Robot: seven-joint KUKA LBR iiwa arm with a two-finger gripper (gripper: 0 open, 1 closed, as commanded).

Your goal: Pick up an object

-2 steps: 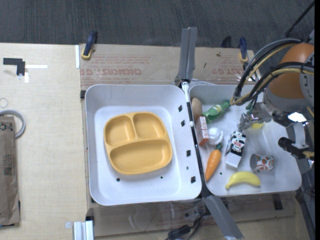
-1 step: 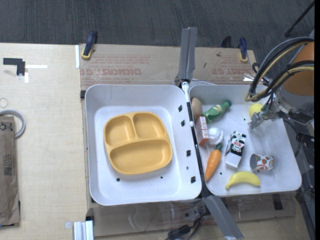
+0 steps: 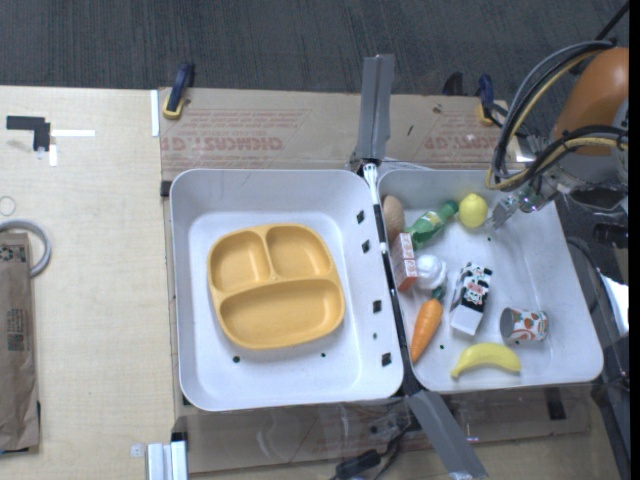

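The right bin (image 3: 570, 268) holds several items: a yellow lemon (image 3: 472, 211), a green bottle (image 3: 432, 222), a brown potato (image 3: 393, 213), a red carton (image 3: 405, 261), a white cap-like piece (image 3: 430, 268), an orange carrot (image 3: 426, 329), a black-and-white milk carton (image 3: 470, 299), a small tipped can (image 3: 524, 325) and a yellow banana (image 3: 487, 360). My gripper (image 3: 507, 211) hangs at the bin's far right area, just right of the lemon, with nothing seen between its fingers.
The left bin (image 3: 190, 268) holds a yellow divided plate (image 3: 276, 285). A grey divider bar (image 3: 375, 108) runs between the bins. The arm and its cables (image 3: 560, 108) enter from the upper right. A brown paper bag (image 3: 18, 338) lies at the far left.
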